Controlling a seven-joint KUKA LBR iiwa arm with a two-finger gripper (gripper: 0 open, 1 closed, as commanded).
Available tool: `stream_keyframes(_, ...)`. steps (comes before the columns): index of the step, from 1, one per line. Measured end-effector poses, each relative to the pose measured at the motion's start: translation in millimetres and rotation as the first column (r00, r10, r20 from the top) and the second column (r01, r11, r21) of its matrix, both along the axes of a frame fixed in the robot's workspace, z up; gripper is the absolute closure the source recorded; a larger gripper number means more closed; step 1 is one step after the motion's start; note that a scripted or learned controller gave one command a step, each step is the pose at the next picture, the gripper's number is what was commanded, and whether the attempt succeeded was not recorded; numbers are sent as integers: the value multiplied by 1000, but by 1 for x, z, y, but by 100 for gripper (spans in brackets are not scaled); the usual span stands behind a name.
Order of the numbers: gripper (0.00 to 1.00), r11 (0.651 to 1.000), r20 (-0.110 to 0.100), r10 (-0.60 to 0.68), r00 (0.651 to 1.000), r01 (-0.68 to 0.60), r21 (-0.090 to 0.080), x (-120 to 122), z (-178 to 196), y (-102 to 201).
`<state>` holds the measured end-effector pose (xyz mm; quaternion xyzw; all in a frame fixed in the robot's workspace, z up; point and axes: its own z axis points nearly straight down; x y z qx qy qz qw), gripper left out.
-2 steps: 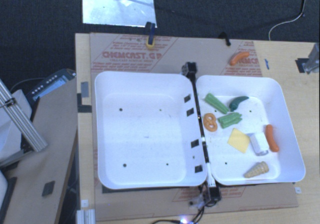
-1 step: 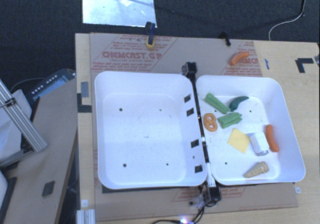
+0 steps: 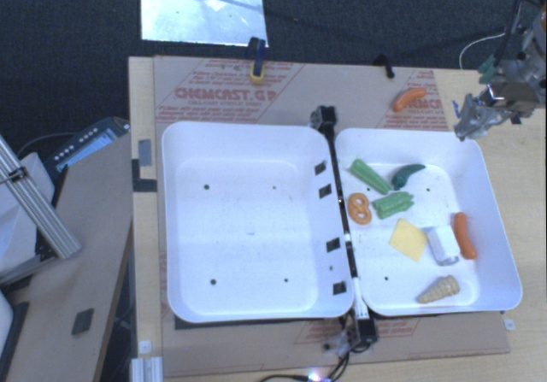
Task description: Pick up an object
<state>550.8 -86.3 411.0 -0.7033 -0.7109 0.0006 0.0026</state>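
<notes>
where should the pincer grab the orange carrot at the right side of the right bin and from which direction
Take the carrot across its middle, coming straight down from above. It lies flat and slim, running roughly up-down in the view, so the fingers should probably close on its left and right flanks. The white cylinder lies close on its left, leaving little room there; the bin wall side looks freer.

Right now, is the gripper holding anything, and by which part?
Nothing is held. The gripper sits above the right bin's back corner, with no object between its fingers.
</notes>
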Motion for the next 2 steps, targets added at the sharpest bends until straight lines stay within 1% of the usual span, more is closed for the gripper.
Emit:
stream_keyframes(1,100,1000,13,-3,1000,3,-5,89,19,6)
stream_keyframes(2,100,1000,5,4,1000,-4,1,45,13,116)
